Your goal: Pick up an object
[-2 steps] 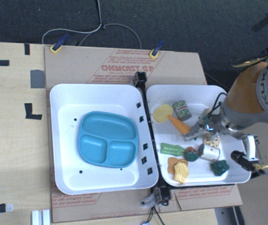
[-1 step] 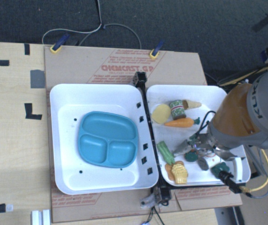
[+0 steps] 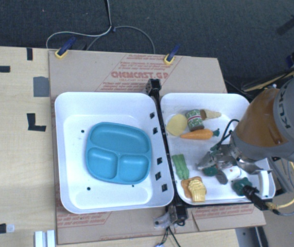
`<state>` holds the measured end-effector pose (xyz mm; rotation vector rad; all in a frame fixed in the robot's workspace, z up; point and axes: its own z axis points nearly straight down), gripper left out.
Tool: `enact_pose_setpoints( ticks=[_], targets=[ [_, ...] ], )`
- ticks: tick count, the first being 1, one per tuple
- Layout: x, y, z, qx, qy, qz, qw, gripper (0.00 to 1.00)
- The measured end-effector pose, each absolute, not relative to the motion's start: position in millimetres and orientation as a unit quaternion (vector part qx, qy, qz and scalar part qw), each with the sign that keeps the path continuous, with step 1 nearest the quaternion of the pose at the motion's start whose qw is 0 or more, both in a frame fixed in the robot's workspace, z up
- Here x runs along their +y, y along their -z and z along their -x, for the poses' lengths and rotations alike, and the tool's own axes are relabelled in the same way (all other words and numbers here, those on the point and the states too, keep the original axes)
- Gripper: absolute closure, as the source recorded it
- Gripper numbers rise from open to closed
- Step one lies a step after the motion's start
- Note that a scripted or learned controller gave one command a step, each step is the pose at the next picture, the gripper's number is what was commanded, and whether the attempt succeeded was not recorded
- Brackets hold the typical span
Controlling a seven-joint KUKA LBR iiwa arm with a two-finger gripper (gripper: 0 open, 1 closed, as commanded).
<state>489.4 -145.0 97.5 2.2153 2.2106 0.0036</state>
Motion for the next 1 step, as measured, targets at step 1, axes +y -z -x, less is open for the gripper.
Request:
enact_pose_setpoints(
  ticks=[1],
  targets=[
    [-61.5, -189.5, -513.4, 0.711, -0.0035, -0.703, 0.002, 1.0]
  ],
)
